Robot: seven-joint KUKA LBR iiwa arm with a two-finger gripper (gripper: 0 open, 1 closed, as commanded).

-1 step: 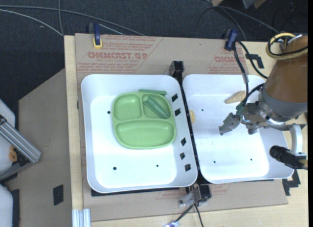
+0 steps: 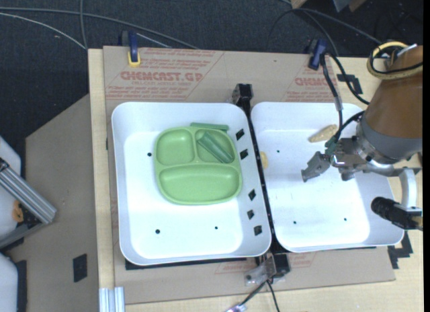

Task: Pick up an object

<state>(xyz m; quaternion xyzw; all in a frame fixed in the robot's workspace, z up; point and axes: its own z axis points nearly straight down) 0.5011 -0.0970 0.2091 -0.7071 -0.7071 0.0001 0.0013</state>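
Arm (image 2: 396, 112): orange-brown band over a grey wrist section. Gripper (image 2: 314, 168) is grey metal. Black cables run along the wrist, yellow loop on top.

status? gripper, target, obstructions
Gripper over right bin, nothing seen in it. Green divided plate sits in left bin; small tan piece in right bin's far part.

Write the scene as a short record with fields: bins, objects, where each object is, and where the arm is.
left bin: holds a green divided plate
green piece: lies in the plate's upper right compartment
right bin: holds a small tan object near its upper edge
arm: reaches in from the right, above the right bin
gripper: over the right bin's middle, below the tan object and apart from it
held object: none seen between the jaws
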